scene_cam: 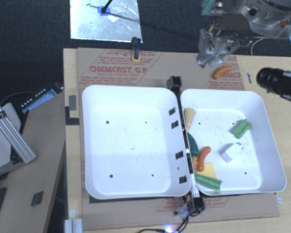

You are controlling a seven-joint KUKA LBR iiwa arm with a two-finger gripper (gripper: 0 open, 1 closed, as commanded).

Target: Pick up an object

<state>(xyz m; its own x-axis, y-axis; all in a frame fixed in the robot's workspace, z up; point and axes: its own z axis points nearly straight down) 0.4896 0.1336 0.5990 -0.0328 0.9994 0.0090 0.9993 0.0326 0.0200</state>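
We see the gripper [211, 57] at the upper right of the camera view, above the cardboard sheet [116, 67] beyond the far rim of the right bin [266, 130]. We cannot tell how the gripper is set; nothing is visibly held. An orange sausage-shaped piece [222, 72] lies on the cardboard just beside the gripper's lower end, on its right, outside both bins.

The remaining candidates lie in the right bin, well apart from the gripper:
- a tan cone-shaped piece [189, 117] near the dividing wall, at the far side;
- a green ridged piece [241, 128] toward the right;
- a white block [229, 152] just below it;
- a small orange piece [202, 157] resting on a yellow flat piece [208, 169];
- a green strip [207, 181] at the near rim.

The left bin [94, 130] sits beside the right bin.
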